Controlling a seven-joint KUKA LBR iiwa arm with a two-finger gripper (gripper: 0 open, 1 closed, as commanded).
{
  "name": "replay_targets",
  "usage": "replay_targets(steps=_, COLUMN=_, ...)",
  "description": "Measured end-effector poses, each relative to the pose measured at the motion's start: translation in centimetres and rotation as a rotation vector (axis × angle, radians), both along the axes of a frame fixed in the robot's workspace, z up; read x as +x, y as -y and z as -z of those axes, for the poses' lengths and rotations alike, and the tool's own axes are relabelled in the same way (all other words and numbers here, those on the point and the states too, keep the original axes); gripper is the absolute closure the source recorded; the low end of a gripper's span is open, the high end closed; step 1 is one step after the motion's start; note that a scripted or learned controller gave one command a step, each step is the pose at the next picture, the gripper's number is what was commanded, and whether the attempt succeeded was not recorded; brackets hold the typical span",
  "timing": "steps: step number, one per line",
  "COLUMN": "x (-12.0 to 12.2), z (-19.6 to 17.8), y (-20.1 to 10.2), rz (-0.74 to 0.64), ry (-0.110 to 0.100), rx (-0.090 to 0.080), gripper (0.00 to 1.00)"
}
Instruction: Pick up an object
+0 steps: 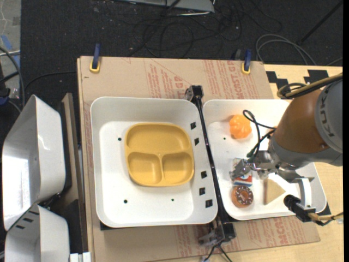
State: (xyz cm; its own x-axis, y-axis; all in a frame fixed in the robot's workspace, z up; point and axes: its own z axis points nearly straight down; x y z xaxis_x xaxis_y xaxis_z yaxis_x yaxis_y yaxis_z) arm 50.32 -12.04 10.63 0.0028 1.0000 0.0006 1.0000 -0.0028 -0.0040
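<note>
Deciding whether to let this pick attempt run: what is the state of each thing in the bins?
Yellow divided plate: upright, lying flat in the left bin.
Orange ball: loose at the right bin's far end.
Round donut-like piece: lying flat.
Tan wedge: lying flat.
Gripper: down among the items; fingers unclear.

We read "KU" on the arm (332,113) | red mirrored print on the surface (163,81), illegible to us

Divided plate (160,153) in left bin (106,146); orange (239,126) in right bin (218,113).
</note>
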Motion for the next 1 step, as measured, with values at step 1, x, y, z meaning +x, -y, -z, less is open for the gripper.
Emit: replay_targets(steps=1, x=-0.05, z=1.52, y=-0.05, rz=-0.001, ry=0.001, rx=0.0, gripper=0.0)
